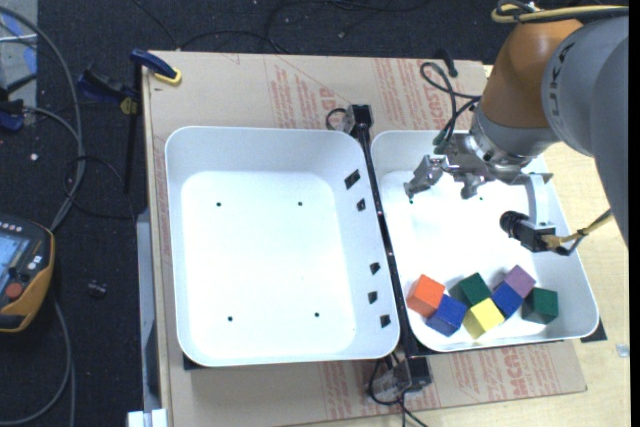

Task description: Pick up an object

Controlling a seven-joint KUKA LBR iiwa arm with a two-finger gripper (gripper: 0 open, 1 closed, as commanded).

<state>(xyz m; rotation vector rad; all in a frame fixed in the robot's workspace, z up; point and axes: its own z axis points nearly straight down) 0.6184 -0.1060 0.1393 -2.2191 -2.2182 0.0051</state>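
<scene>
Cardboard-topped table (300, 75) carries two white bins; in the right bin (560, 225), the gripper (447, 179) hangs spread wide, holding nothing, at the far end. Coloured blocks (480, 300) cluster well apart at the bin's near edge.

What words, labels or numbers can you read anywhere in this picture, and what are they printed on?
"KUKA", faint red print repeated across the flat brown cardboard sheet under the two shallow white plastic bins; most repeats are too faded to read.
Yellow-and-black handheld device at the left edge: its screen is too blurred to read.
</scene>
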